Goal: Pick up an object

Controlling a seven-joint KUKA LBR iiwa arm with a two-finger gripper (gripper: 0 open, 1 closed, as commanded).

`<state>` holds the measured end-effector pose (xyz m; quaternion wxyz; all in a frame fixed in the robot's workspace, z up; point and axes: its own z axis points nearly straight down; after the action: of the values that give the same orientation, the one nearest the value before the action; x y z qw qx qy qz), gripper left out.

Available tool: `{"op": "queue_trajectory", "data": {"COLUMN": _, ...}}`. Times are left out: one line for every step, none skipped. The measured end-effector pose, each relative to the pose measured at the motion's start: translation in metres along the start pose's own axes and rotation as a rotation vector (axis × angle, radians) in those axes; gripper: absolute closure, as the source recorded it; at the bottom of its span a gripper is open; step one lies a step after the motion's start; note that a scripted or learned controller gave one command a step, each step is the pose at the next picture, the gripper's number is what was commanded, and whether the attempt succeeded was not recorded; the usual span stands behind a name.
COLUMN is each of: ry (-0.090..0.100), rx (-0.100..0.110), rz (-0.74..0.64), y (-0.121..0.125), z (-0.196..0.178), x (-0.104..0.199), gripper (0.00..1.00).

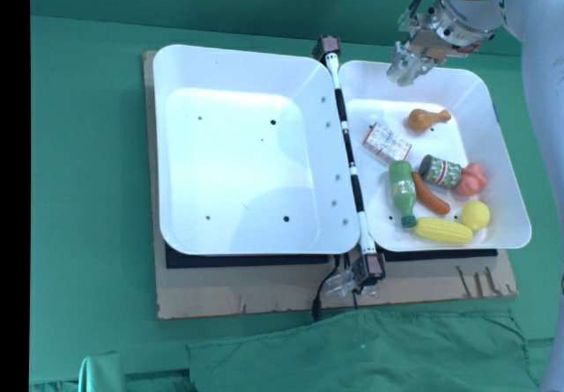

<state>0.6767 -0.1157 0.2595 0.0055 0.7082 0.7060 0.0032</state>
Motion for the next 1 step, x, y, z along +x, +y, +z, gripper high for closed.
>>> {"op": "queue_trajectory", "data": {"ry": 0.001, "rx": 0.002, "rz": 0.000, "y": 0.0014, "z": -0.0466, "x": -0.0002, "gripper": 1.00}}
